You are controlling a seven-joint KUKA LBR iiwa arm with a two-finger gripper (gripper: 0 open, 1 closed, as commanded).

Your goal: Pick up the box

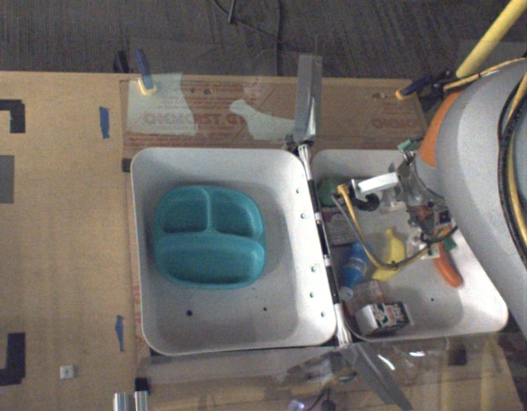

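Observation:
The box, small with black and white print, lies at the near edge of the right bin. My gripper hangs over the middle of that bin, farther back and to the right of the box, with nothing seen in its grasp. It sits close above a yellow item and beside an orange carrot-like piece. The arm's grey body hides the bin's right side.
A blue bottle, a green item and a flat packet line the right bin's left wall. A teal divided plate rests in the left bin. A metal divider stands between the bins.

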